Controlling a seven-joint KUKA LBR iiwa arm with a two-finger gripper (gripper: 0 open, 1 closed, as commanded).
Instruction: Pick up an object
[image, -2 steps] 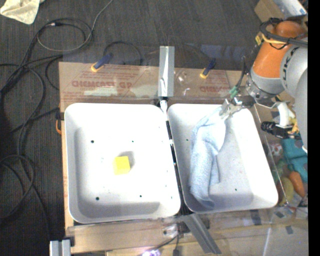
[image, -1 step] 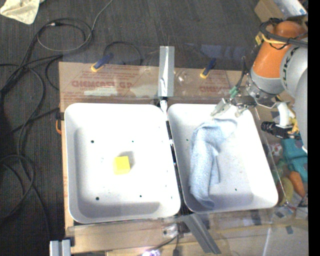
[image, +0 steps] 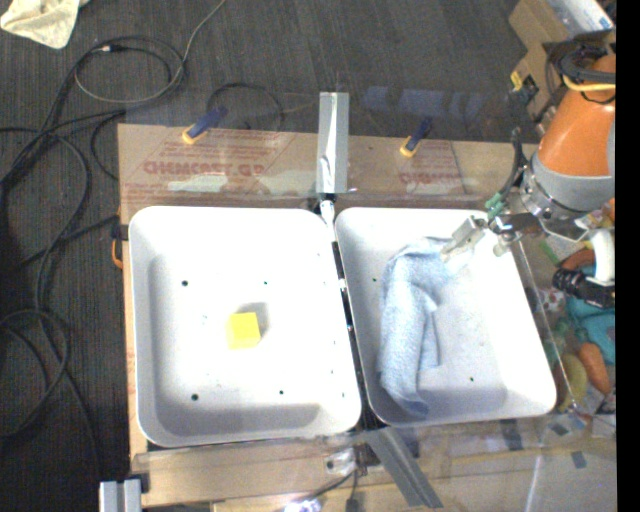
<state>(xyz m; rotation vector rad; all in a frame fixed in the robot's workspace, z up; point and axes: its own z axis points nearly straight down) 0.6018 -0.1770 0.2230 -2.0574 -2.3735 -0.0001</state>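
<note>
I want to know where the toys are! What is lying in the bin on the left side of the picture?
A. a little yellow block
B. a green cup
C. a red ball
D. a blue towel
A, because a little yellow block lies on the floor of the left bin, while the light blue cloth is in the right bin.

Crumpled pale-blue cloth (image: 410, 320) in right bin; small yellow block (image: 244, 329) in left.

Arm in from right, tool (image: 462, 240) angled down-left.
</note>
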